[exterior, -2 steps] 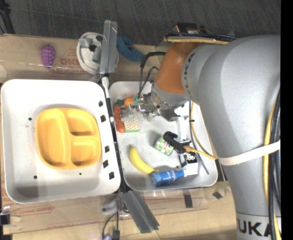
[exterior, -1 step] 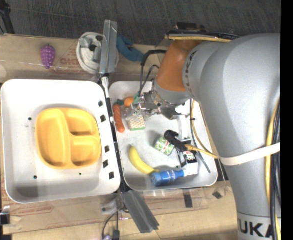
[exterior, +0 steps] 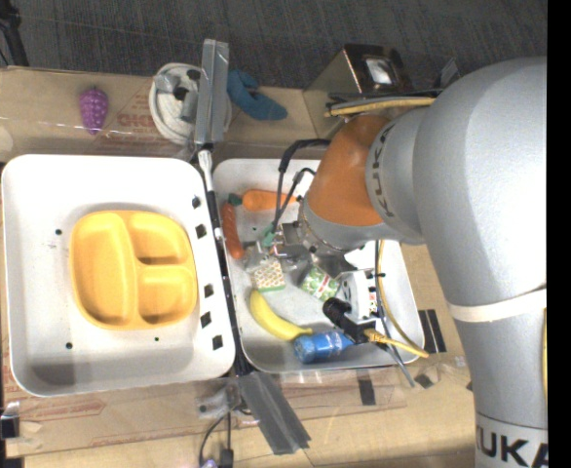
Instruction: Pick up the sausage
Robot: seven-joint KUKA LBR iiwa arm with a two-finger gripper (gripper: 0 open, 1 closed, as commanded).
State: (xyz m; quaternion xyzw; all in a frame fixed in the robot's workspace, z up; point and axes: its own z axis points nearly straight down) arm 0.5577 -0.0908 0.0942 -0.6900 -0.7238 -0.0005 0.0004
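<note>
The sausage point(exterior: 231, 232) is a reddish-brown, elongated piece lying along the left wall of the right bin point(exterior: 402, 334), near its upper left corner. My gripper point(exterior: 266, 250) hangs low inside that bin, just right of the sausage's lower end and above a pale checkered item point(exterior: 269, 277). The grey arm with its orange band point(exterior: 349, 178) reaches in from the right and covers much of the bin's middle. I see nothing of the sausage inside the gripper.
An orange piece point(exterior: 259, 201) lies at the bin's top. A banana point(exterior: 274, 318), a blue object point(exterior: 322, 344) and a green-white can point(exterior: 317, 283) sit below the gripper. The left bin point(exterior: 32, 193) holds a yellow divided tray point(exterior: 134, 266).
</note>
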